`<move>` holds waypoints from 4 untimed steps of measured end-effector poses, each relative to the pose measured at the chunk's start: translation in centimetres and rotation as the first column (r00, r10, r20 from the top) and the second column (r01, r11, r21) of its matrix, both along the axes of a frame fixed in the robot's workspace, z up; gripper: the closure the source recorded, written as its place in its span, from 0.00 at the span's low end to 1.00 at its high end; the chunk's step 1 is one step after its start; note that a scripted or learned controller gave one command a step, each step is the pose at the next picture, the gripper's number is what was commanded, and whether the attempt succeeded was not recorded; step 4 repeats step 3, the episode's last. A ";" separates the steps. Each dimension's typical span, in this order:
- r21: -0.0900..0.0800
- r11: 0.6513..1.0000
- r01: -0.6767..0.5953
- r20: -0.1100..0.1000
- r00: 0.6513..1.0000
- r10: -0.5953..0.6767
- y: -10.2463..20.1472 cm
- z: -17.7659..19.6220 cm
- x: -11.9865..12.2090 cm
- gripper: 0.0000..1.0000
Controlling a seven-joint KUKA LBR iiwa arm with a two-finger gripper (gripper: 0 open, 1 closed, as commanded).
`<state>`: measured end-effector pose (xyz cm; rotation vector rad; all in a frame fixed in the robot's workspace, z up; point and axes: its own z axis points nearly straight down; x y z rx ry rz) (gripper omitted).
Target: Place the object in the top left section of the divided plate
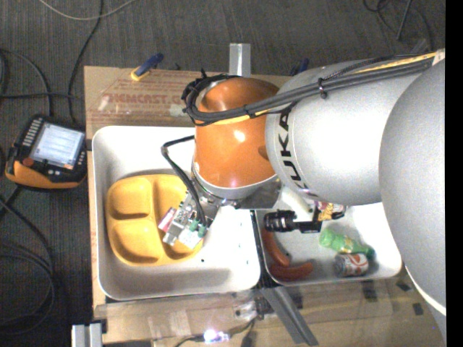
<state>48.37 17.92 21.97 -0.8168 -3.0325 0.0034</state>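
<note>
Dark carpet surrounds the surface point(137, 92), which carries two white bins. The hand point(182, 226) hangs over the right edge of the yellow divided plate point(134, 223) in the left bin point(217, 266); whether it is wide, narrow or holding anything cannot be determined. In the right bin point(383, 266) lie a brown sausage-shaped object point(282, 262), a green object point(340, 241) and a can point(352, 264). A teach pendant point(47, 154) rests on the carpet, left of the surface.

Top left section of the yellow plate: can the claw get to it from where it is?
Probably yes. The claw hangs over the yellow plate's right side, and the top left section lies bare beside it.
</note>
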 end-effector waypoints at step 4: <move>0.002 0.997 -0.073 0.004 0.997 0.073 -2.6 -5.5 3.0 0.00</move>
